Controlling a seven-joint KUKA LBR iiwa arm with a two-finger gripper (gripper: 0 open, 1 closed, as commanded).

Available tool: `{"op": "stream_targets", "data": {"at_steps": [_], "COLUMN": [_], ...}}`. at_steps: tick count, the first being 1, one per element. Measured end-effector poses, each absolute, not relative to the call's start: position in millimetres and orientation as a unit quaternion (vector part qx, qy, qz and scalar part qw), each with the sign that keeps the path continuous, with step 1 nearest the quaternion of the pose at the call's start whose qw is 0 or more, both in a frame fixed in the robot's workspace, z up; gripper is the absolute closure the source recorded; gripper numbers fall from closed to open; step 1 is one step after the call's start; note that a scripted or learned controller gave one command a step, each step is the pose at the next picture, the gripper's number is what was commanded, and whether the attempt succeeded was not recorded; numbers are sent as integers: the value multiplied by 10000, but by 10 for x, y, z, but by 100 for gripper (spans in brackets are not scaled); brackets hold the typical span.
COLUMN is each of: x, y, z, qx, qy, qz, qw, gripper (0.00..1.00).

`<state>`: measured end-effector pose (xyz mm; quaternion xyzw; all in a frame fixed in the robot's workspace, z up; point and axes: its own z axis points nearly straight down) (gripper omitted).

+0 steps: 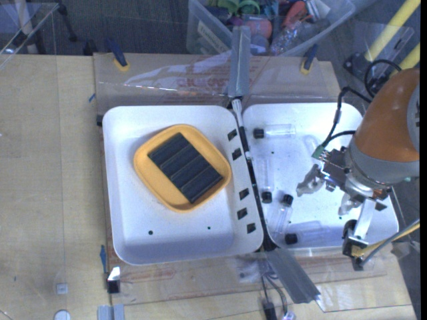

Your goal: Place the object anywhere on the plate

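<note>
Where two white bins [127, 245] sit, wooden bench [47, 179], toy-filled tub [267, 12] behind.

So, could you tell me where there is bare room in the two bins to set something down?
The left bin has bare floor in front of the yellow plate and along its left wall. The right bin is crowded: clear tubes with black caps lie scattered, and the gripper hangs over its right half.

A pale wooden bench [47, 179] is seen — on it two shallow white bins are set side by side, the left bin [127, 232] and the right bin [313, 119], touching.
</note>
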<state>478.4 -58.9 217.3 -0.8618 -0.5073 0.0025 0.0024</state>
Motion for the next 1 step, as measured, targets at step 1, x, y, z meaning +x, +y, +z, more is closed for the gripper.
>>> {"op": "stream_targets", "data": {"at_steps": [1], "x": [4788], "y": [-664], "z": [2201], "qx": [-8672], "qy": [-4979], "qz": [14], "qw": [12], "gripper": [0]}}
